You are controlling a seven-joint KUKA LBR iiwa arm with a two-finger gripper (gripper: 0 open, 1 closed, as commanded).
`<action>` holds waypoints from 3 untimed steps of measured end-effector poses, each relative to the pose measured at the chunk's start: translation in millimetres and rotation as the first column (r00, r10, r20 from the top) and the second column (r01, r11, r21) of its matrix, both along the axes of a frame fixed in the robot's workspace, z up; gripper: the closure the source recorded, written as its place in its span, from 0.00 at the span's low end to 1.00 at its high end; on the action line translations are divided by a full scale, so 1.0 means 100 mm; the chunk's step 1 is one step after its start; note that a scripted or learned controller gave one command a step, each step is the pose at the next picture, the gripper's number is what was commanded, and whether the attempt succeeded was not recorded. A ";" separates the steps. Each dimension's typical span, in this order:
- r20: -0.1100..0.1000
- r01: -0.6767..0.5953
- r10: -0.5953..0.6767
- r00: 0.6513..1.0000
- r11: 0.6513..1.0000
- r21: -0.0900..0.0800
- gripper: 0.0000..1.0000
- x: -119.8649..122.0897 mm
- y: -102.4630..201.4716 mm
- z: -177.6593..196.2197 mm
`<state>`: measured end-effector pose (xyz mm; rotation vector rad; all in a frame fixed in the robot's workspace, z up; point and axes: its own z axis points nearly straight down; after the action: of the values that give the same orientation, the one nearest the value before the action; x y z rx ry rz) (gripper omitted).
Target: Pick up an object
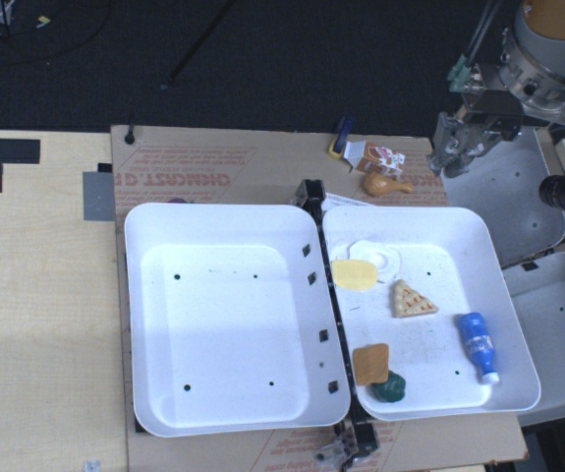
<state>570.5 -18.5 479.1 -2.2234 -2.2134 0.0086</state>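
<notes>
Claw [451, 155] raised over tabletop's far right corner, finger state impossible to tell, blue bottle [478, 345] near right bin's [506, 281] right edge, yellow disc [355, 274] near its left wall

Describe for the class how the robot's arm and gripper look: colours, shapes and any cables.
The arm is a rounded grey body with an orange band at the top. Thin rods or cables run beside it, near a small teal part. The gripper below is a compact grey metal assembly with dark parts.
</notes>
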 end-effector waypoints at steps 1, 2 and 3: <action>0.005 -0.002 0.002 1.000 1.000 0.001 1.00 -0.23 -0.31 0.16; 0.006 -0.002 0.002 1.000 1.000 0.001 1.00 -0.36 -0.64 0.23; 0.008 -0.006 0.006 1.000 1.000 0.001 1.00 -0.56 -0.68 0.61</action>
<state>514.8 -86.1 539.8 -2.2207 -2.2235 -0.0016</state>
